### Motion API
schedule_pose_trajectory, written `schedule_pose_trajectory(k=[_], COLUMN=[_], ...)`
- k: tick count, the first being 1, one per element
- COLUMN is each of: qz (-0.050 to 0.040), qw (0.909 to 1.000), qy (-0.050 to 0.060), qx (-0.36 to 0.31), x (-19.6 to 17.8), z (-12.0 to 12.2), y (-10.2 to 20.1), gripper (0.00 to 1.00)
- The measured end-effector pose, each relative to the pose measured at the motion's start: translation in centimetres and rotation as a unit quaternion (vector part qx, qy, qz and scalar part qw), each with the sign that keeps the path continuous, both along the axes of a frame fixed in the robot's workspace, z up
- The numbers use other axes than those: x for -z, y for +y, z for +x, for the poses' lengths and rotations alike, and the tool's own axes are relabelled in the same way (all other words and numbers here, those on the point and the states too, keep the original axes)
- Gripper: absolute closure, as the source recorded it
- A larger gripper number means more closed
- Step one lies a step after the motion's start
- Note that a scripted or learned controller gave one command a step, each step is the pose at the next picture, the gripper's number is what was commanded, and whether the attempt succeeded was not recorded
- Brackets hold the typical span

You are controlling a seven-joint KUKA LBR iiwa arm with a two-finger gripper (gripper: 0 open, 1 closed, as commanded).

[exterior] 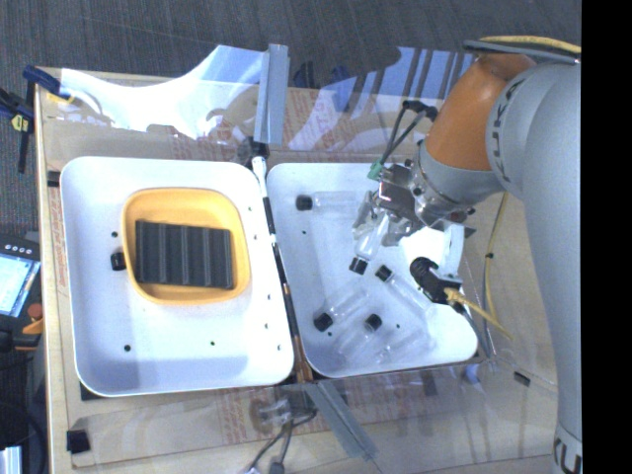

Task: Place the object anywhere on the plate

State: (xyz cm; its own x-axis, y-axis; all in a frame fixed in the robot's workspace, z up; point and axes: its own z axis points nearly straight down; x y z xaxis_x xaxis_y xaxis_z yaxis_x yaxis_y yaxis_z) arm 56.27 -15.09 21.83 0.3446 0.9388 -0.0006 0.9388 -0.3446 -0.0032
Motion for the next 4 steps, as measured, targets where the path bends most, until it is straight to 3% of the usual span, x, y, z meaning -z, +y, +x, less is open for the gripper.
schedule_pose_trajectory(k=[1, 2, 3, 4], qz=[0.0001, 0.0, 0.0011, 0.0007], qw=[0.995, 0.9686, 0.9288, 0.9289], qy=[-0.001, -0.001, 0.0, 0.0], qx=[-0.1, -0.249, -0.371, -0.37], x=[-0.6, 1.4, 2.6, 2.6], z=[2.9, 6.4, 5.9, 5.9], y=[6.0, 7.2, 10.2, 10.1], gripper=[1.0, 1.0, 1.0, 0.0])
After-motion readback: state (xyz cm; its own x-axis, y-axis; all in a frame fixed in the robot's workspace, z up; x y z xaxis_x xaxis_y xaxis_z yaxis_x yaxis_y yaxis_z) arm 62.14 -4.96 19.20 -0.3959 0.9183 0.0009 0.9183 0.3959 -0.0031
